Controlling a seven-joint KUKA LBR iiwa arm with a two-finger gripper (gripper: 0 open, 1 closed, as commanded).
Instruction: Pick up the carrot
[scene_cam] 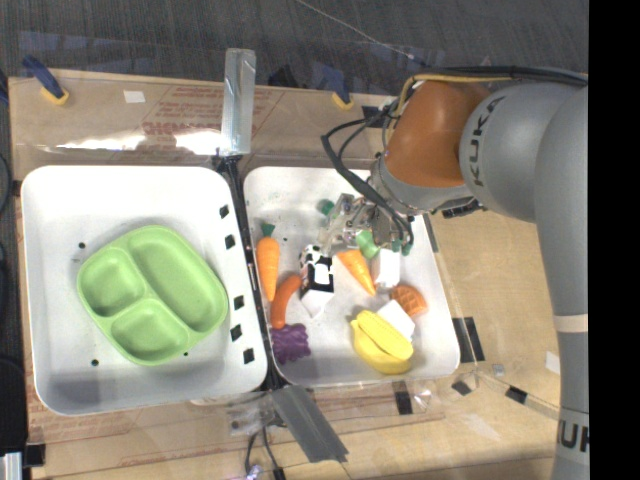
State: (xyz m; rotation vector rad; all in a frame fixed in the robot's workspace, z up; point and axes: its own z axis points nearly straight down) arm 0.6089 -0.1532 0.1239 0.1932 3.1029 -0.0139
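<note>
My hand (352, 230) hangs over the right bin (440, 313), near that bin's far edge and a little toward its right wall, with my wrist and its orange band directly above it. From this slanted view the wrist and the cable loops cover the tip, so I cannot tell whether it is clenched or released, and nothing is visibly caught in it.

I take the carrot (267, 266) to be the long orange piece lying close beside the right bin's left wall, its thick end with a small green tuft pointing toward the far edge and its body tapering toward the near edge. It looks smooth and rigid, like a plastic toy. Just beside it, nearer the near edge, lies a darker orange-red piece (285, 299), and below that a purple cluster (291, 342).

A second orange cone (356, 269) lies close under my hand, which could also be a carrot; I cannot settle which one is meant. A yellow banana (381, 340) lies near the bin's near right corner.

The left bin (45, 268) holds a green divided plate (150, 294), likely a spot for sorted items.
</note>
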